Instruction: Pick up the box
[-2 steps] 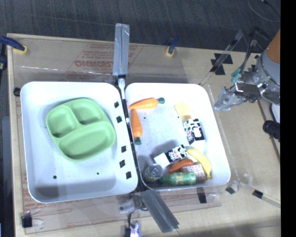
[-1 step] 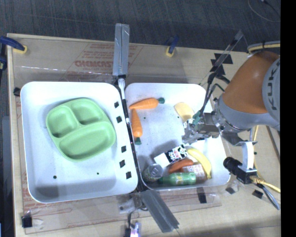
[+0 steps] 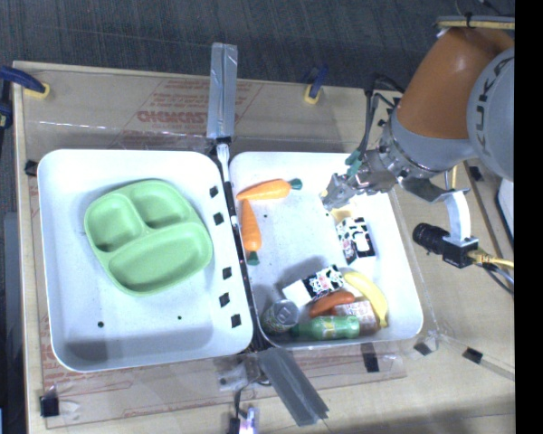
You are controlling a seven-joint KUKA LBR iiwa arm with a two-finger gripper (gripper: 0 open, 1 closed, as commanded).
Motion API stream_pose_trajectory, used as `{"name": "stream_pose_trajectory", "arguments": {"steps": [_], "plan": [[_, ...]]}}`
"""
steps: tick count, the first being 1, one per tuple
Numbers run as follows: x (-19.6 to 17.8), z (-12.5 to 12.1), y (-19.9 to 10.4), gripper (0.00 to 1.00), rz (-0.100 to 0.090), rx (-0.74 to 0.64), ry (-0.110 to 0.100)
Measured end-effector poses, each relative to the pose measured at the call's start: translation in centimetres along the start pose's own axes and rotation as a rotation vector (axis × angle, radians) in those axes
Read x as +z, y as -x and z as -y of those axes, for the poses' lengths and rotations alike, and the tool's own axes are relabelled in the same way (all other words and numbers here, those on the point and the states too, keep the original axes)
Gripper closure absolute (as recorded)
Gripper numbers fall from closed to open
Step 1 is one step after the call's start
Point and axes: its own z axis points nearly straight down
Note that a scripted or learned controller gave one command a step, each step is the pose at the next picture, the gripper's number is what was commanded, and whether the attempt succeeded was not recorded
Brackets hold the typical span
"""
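A small black-and-white patterned box (image 3: 356, 239) lies flat near the right wall of the right bin (image 3: 290, 168). A second box (image 3: 314, 283) with the same cow-like print lies tilted lower down, against the pile at the bin's front. My gripper (image 3: 340, 193) hangs over the bin's back right part, just above and slightly left of the first box. The grey arm with its orange band (image 3: 448, 70) reaches in from the upper right. Nothing can be made out at the gripper's tip.
Two carrots (image 3: 264, 189) (image 3: 250, 227) lie by the divider. A banana (image 3: 368, 294), a red item (image 3: 330, 303), a green bottle (image 3: 328, 328) and a can (image 3: 281, 315) crowd the front. A green divided plate (image 3: 147, 234) sits in the left bin (image 3: 68, 333).
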Motion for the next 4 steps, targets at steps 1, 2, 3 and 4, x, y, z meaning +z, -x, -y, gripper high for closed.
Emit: {"name": "stream_pose_trajectory", "arguments": {"steps": [1, 2, 3, 4], "plan": [[4.4, 3.0, -4.0, 1.0, -0.001, 0.026, -0.003], [-14.3, -5.1, 2.7, 1.0, 0.001, -0.211, 0.002], [-3.6, -5.2, -0.6, 1.0, -0.001, -0.211, -0.003], [3.4, 0.0, -2.8, 1.0, -0.001, -0.013, -0.004]]}}
